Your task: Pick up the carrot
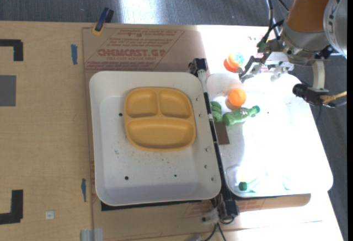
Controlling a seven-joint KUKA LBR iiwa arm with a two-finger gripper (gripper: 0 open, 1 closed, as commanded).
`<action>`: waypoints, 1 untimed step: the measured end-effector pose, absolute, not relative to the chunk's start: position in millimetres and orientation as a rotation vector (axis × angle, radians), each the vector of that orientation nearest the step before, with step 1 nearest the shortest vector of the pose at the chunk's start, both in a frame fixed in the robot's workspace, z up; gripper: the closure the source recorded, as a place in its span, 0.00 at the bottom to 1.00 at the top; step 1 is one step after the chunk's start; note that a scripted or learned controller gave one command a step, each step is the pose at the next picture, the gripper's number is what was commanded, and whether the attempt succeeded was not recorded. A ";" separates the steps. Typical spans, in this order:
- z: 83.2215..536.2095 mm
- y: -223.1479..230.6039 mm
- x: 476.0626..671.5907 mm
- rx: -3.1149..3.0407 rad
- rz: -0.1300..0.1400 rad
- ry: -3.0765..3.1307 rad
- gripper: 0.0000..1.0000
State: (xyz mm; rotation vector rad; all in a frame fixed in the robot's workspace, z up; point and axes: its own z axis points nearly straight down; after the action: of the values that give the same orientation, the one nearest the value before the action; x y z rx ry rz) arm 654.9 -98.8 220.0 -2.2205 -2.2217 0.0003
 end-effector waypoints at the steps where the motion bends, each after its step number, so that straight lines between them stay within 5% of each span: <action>1: 98.2 -106.8 643.3 -2.444 0.004 -1.967 0.00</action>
State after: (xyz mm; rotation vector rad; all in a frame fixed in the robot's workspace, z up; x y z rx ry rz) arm 643.3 -106.8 98.2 -2.4440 -1.9672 0.0043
